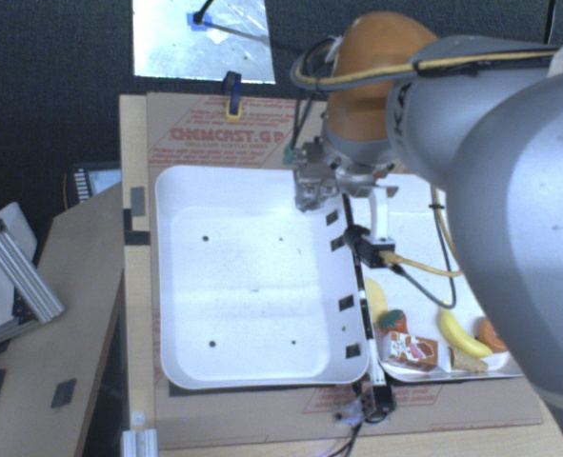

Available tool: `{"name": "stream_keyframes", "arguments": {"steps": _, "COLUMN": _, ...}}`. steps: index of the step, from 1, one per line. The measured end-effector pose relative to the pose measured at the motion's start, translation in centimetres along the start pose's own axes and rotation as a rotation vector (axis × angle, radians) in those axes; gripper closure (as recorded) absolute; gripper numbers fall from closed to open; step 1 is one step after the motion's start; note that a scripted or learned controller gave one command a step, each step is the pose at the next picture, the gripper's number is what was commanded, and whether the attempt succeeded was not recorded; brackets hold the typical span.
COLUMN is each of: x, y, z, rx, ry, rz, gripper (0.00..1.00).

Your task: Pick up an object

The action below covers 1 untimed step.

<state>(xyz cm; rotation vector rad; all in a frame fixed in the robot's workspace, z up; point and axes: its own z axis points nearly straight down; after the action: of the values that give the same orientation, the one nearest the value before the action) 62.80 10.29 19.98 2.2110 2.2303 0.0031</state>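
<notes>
Near right bin's front, banana [463, 336], well apart from jaws [311, 196]

Dark carpet-like flooring [52, 55] is surrounding the bench [81, 350]. A shiny silver sheet [200, 27] is lying beyond it, and an aluminium rail [14, 265] is leaning at left.

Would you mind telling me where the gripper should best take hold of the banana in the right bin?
Probably across the banana at its middle, coming straight down, fingers astride its narrow width. It lies flat and curved near the right bin's front rim, with a small box close beside it.
</notes>
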Motion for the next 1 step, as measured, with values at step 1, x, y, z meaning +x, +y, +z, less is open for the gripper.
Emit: {"name": "stream_keyframes", "arguments": {"steps": 1, "x": 0.0, "y": 0.07, "z": -1.07, "rx": -0.002, "ry": 0.001, "rz": -0.003, "gripper": 1.0}}
